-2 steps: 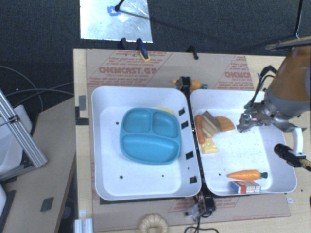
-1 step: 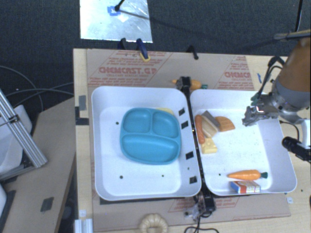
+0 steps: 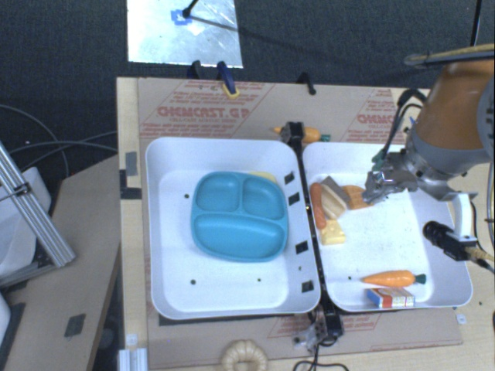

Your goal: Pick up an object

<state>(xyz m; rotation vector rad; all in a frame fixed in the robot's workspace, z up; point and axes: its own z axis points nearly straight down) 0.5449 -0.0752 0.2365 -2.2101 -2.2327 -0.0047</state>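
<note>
White right bin (image 3: 433, 230), carrot (image 3: 393, 279) lying left-right, leaves rightward, gripper (image 3: 377, 185) grip unclear.

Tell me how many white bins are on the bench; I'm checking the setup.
2: the left bin holds a blue divided plate; the right bin holds a carrot and other items.

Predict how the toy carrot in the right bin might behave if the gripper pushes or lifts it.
The carrot looks rounded and tapered, so it may roll or pivot when nudged. It seems smooth plastic, probably light and stiff, possibly slippery between fingers.
</note>
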